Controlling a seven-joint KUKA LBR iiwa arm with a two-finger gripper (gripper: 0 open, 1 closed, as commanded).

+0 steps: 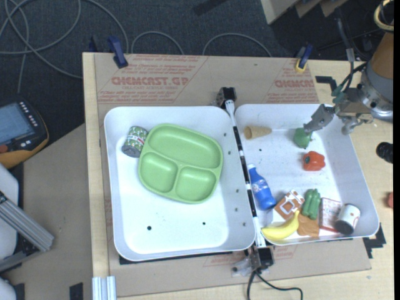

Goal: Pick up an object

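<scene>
My gripper (pixel 334 122) hangs over the far right part of the right bin (pixel 357 161), its two fingers spread apart, so it is open with nothing between them. The left finger (pixel 320 118) slants down toward a small green object (pixel 302 137) and ends right beside it. A red pepper (pixel 314 160) lies just below that. A tan cone (pixel 257 130) rests at the bin's far left. A blue bottle (pixel 261 190) lies along the divider. Near the front sit a banana (pixel 280 230), a green vegetable (pixel 311 203), an orange-and-white box (pixel 289 205) and a small can (pixel 348 216).
The left bin (pixel 125 211) holds a green divided plate (pixel 180 162) and a patterned roll (pixel 134 140) at its far left corner. Blue clamps (pixel 116 50) pin the board's back edge. Cables cross the dark floor behind.
</scene>
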